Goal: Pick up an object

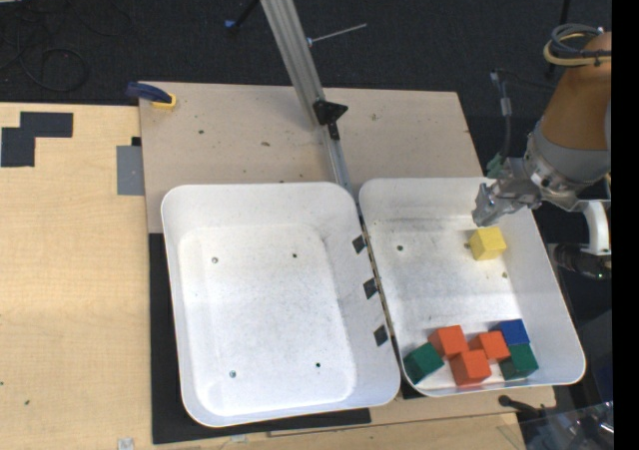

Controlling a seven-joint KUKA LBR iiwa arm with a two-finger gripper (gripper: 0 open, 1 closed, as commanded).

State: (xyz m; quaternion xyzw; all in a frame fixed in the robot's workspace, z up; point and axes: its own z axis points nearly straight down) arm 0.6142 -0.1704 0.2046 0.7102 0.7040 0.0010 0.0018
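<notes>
A yellow cube (487,242) lies in the right bin (439,278), toward its far right side. My gripper (488,207) hangs just above the cube's far edge, reaching in from the right on the grey arm with its orange band (579,109). Whether it touches the cube is unclear. At the near end of the same bin sits a cluster of blocks: three orange ones (470,366), a blue one (513,331), a green one (423,361) and a dark green one (518,363).
The left bin (260,298) stands beside the right one, with small black clips (369,287) along the shared wall. An aluminium rail (295,39) slants up from behind the bins. A blue and yellow clamp (152,94) lies at the bench's far left corner.
</notes>
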